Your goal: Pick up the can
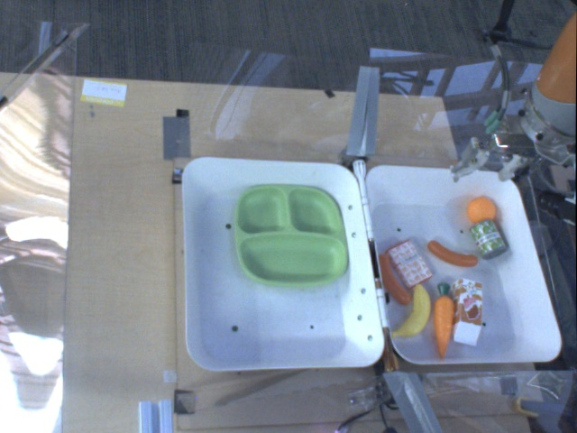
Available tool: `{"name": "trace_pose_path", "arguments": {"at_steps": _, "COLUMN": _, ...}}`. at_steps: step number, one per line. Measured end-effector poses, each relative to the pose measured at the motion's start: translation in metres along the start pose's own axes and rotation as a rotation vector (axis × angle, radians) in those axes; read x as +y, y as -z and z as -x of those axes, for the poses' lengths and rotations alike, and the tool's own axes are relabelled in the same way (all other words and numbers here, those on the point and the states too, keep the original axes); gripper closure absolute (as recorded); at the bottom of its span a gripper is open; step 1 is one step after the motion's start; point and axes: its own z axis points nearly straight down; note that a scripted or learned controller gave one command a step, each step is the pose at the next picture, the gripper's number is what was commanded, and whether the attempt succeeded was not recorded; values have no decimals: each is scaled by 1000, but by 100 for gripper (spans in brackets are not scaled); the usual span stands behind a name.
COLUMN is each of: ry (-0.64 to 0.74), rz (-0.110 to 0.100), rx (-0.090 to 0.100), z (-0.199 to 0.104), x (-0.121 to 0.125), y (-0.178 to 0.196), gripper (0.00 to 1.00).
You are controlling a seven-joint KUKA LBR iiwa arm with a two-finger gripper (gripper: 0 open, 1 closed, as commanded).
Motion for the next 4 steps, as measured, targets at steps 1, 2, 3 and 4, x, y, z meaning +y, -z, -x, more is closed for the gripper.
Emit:
{"name": "trace_pose_path", "arguments": {"at_steps": 1, "ry": -18, "rz": -2, "rx": 0, "z": 28, "x": 24, "y": -144, "gripper": 0}}
{"name": "trace_pose_path", "arguments": {"at_steps": 2, "ry": -217, "rz": 3, "rx": 0, "z": 15, "x": -78, "y": -151, "gripper": 0}}
{"name": "trace_pose_path", "arguments": {"at_steps": 3, "ry": -315, "rz": 6, "rx": 0, "z": 10, "x": -130, "y": -149, "gripper": 0}}
{"name": "trace_pose_path", "arguments": {"at_steps": 4, "ry": -314, "rz": 14, "rx": -1, "z": 10, "x": -127, "y": -137, "gripper": 100}}
